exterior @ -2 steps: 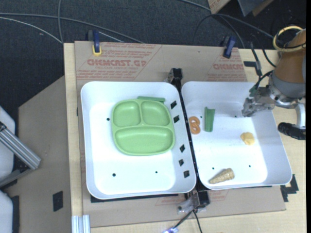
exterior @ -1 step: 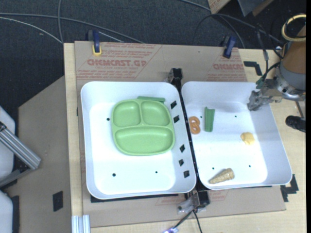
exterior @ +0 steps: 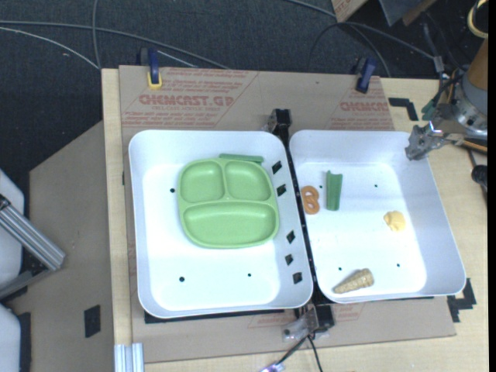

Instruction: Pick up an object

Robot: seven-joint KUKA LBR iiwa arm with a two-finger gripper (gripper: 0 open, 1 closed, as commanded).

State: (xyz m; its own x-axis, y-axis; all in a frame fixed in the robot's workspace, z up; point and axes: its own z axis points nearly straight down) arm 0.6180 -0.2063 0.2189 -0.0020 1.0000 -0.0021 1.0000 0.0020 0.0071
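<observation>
The gripper [exterior: 418, 140] hangs over the far right corner of the right bin [exterior: 434, 231]; whether it is released or clenched cannot be told. In that bin lie a pretzel [exterior: 310, 200], a green stick [exterior: 333, 191], a yellow lump [exterior: 394, 221] and a cone [exterior: 353, 280]. The left bin [exterior: 155, 277] holds a green plate [exterior: 228, 204].

green stick [exterior: 333, 191] (upright), pretzel [exterior: 310, 200] beside
</observation>
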